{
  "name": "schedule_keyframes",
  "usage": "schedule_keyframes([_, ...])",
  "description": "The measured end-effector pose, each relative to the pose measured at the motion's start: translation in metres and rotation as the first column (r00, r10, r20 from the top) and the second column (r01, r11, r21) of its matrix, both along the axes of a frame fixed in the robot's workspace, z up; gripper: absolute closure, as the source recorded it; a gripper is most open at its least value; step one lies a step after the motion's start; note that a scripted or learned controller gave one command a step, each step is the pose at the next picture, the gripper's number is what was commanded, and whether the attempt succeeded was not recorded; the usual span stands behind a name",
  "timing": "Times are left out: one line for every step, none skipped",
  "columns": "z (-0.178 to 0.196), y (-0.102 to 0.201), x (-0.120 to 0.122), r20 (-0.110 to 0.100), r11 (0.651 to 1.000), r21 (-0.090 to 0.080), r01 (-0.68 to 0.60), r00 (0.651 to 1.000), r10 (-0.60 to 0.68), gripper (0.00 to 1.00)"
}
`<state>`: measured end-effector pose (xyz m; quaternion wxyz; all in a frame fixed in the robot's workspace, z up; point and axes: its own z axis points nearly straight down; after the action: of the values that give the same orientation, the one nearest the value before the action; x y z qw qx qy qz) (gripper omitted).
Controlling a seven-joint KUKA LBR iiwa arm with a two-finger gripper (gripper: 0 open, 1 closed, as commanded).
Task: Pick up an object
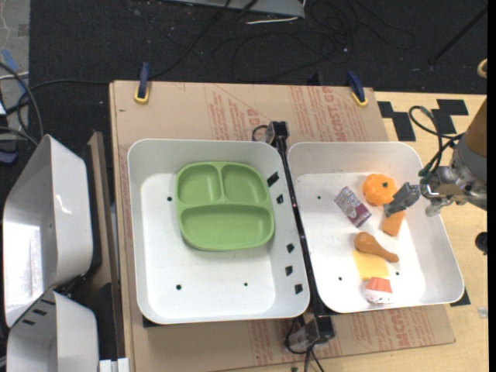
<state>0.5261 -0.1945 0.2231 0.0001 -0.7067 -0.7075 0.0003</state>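
the jaws (pixel 403 198) are seen lowered into the right bin (pixel 434 242) from its far right side, and whether they are open or closed cannot be told (nothing is seen held between them). an orange carrot-like piece (pixel 394 223) lies directly beneath them and a small orange pumpkin (pixel 379 189) just beside them to the left, so either is judged the likely target. a purple packet (pixel 352 206), a toy drumstick (pixel 375 246) and a yellow slice (pixel 371 266) lie further off, left and below; the green divided plate (pixel 225 206) rests well apart in the left bin (pixel 155 285).

Green divided plate (pixel 225 206) in left white bin (pixel 155 285), clamped cardboard (pixel 232 107) beneath.
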Motion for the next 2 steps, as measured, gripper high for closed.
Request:
schedule_keyframes([-0.081,0.043,0.092,0.009,1.000,-0.002,-0.006,1.000,0.006,0.00])
schedule_keyframes([-0.131,0.072,0.114,0.004,1.000,-0.001,-0.003,1.000,0.003,0.00])
